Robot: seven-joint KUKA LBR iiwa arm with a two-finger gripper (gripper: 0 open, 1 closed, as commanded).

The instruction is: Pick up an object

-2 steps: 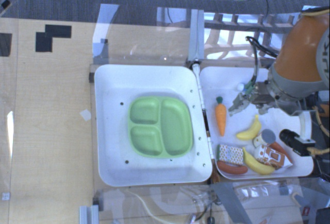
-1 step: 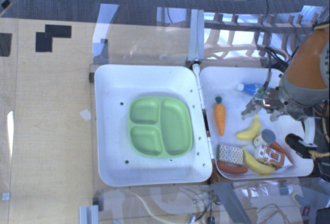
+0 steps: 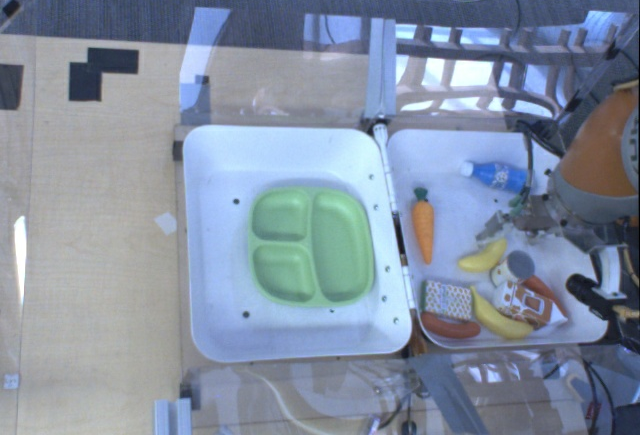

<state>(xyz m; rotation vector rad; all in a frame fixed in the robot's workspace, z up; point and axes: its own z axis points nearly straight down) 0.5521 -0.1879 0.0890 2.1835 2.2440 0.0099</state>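
Note:
The right bin [image 3: 440, 155] holds several toy foods. An orange carrot [image 3: 424, 229] lies at its left, and a blue bottle [image 3: 497, 175] lies on its side at the back. A small yellow banana [image 3: 483, 257] sits mid-bin. At the front are a larger banana [image 3: 502, 320], a red sausage [image 3: 451, 328], a patterned box [image 3: 448, 300] and an orange-and-white carton [image 3: 526, 302]. My gripper [image 3: 504, 222] reaches in from the right, low over the bin. It hangs just above the small banana and in front of the bottle, with nothing visibly held.
The left bin [image 3: 215, 223] holds a green divided plate [image 3: 310, 245]. A metal divider [image 3: 392, 223] separates the bins. A grey round object [image 3: 520, 264] lies beside the small banana. The arm's orange-banded wrist [image 3: 600, 158] covers the right bin's far right side.

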